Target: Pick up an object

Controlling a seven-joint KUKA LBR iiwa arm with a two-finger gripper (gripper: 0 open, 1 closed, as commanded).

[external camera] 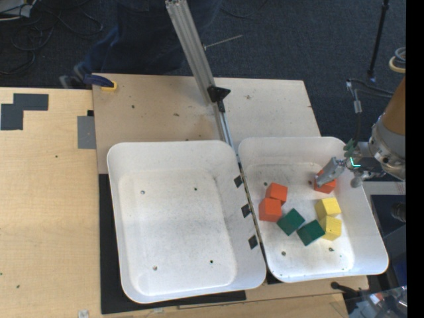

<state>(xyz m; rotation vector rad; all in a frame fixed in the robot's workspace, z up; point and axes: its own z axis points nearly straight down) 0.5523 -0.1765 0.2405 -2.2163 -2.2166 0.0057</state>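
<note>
My gripper reaches in from the right over the right bin, low at its far right side. A small red-orange block lies directly under its tip and touches it or is partly covered by it; I cannot make out a grasp. Two orange blocks sit near the bin's left wall. Two green blocks lie in front of them. Two yellow blocks sit just in front of the gripper.
The left bin adjoins the right one, with black clips along the shared wall. An aluminium rail slants from the back down to the bins. The wooden bench lies behind, and a stand is at the far right.
</note>
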